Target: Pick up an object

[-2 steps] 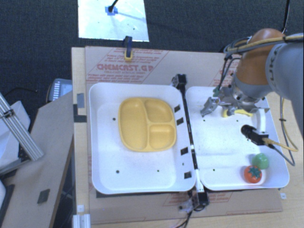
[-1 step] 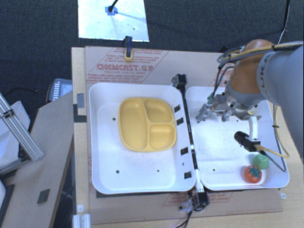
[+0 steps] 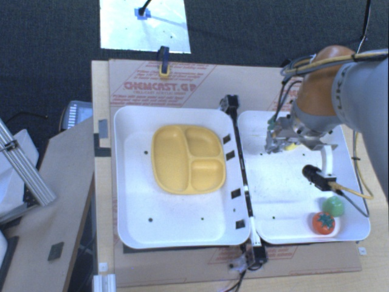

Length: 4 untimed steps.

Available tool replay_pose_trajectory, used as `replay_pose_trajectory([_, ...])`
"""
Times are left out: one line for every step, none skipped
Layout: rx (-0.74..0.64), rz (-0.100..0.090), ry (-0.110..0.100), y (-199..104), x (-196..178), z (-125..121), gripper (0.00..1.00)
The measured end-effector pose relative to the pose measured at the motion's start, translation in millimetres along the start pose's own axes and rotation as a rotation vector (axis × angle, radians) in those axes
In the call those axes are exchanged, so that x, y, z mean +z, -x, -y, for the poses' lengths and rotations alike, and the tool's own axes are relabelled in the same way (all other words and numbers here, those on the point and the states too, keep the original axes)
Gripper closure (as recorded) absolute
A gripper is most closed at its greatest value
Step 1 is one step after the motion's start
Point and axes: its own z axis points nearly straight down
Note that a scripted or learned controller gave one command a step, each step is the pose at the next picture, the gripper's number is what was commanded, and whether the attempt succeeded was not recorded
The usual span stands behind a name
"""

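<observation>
My gripper (image 3: 275,142) hangs low over the far part of the right bin (image 3: 279,193), near its left side, under the grey arm with the orange band. A small green object (image 3: 333,206) lies in the near right corner of that bin. Just in front of it sits an orange-red ball-like object (image 3: 323,222) with a green patch on top. Both lie well to the near right of the gripper, apart from it. A yellow divided plate (image 3: 187,158) rests in the middle of the left bin (image 3: 130,218).
A black divider strip (image 3: 238,163) runs between the two bins. A cardboard sheet (image 3: 161,84) lies under the bins, with a yellow clip (image 3: 164,62) at its far edge. A grey metal rail (image 3: 21,163) leans at the left.
</observation>
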Motion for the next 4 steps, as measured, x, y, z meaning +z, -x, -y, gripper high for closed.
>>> replay_pose_trajectory([0.001,0.0,0.002,4.7,-44.9,1.5,1.0])
replay_pose_trajectory([-0.005,0.0,0.002,1.1,-89.8,-3.5,1.0])
replay_pose_trajectory([-0.006,0.0,0.002,2.1,-133.0,-4.6,1.0])
replay_pose_trajectory([-0.009,-0.001,0.0,-40.2,-128.1,-10.6,1.0])
